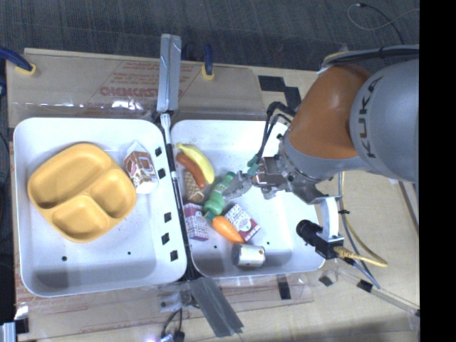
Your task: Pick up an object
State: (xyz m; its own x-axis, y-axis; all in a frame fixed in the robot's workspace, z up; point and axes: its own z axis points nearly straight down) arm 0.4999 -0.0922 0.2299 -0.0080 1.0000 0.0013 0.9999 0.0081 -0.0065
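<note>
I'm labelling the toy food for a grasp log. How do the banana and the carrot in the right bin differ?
The banana is yellow, while the carrot is orange. The banana is long and curved; the carrot is shorter and tapers to a point. The banana lies near the bin's upper left against a brown sausage; the carrot lies lower, mid-bin, beside a red-and-white packet. Both lie flat in the right bin, neither held.
</note>
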